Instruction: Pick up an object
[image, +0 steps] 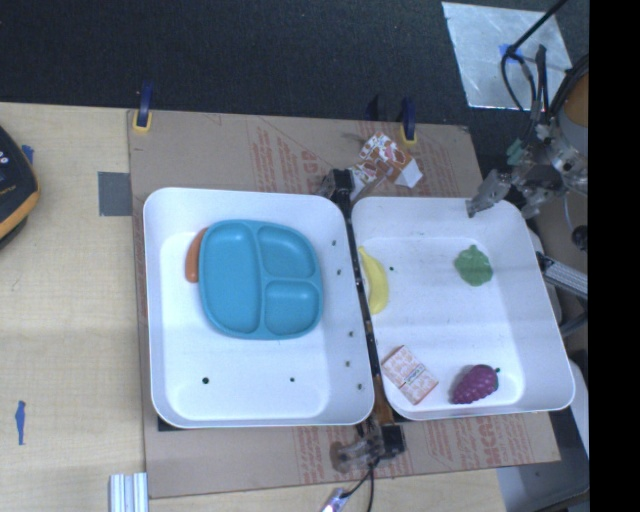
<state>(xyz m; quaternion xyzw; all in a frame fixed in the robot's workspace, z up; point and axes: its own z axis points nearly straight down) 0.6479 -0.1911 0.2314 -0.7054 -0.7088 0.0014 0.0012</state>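
The right bin (520, 300) holds a green toy vegetable (473, 266), a purple grape bunch (474, 384), a small patterned box (408, 374) and a yellow banana (374, 279) against its left wall. My gripper (487, 195) hangs at the far right corner of this bin, above its rim, well apart from every object. Nothing shows between its fingers. The green vegetable is the nearest item, a little below and left of the gripper.
The left bin (170, 300) bears a blue divided plate (261, 279) with an orange object (191, 258) tucked under its left edge. A crumpled wrapper (384, 158) lies on the cardboard behind the bins. A yellow-black device (12, 185) sits at the far left.
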